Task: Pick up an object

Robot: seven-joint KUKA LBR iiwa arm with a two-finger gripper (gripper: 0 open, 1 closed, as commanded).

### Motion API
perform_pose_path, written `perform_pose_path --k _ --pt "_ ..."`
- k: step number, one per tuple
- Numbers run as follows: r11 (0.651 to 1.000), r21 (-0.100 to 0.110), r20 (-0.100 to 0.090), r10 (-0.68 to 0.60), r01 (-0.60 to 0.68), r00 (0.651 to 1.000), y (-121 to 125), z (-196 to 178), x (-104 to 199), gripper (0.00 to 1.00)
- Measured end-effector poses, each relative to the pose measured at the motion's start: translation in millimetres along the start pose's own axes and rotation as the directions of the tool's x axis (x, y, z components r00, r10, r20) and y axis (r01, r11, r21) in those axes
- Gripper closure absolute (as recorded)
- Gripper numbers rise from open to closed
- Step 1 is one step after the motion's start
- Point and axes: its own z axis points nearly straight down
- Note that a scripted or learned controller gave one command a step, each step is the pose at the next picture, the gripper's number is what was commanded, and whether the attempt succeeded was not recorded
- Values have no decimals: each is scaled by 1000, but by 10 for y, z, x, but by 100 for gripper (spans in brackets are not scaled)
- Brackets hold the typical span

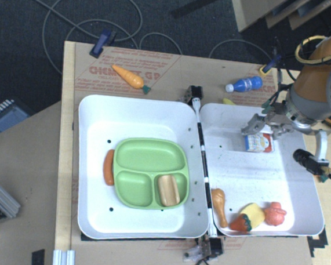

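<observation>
My pincer [263, 128] hangs over the far part of the right bin [299, 194]. A small white carton [257, 144] with blue and red print lies directly under it, a touch nearer the camera; its long axis runs roughly across the bin. Whether my pincer is open or closed, I cannot tell; nothing is seen gripped.

Bin floor around the carton is bare, so I judge a straight descent is unobstructed. Well apart, at the near rim: a drumstick [219, 205], a yellow piece [252, 214], a red strawberry [275, 213].

Left bin [96, 122]: green divided plate [150, 172] with a bread roll [168, 190], sausage [110, 167] just beside. Carrot [130, 76] and blue bottle [244, 84] on the surface [70, 149].
</observation>
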Motion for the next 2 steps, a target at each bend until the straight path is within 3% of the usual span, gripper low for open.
perform_pose_path --k 1,2 --pt "1000 -2 -1 -2 2 1000 48 -474 781 100" --pt "1000 3 -1 1 -1 1000 -353 -790 520 100"
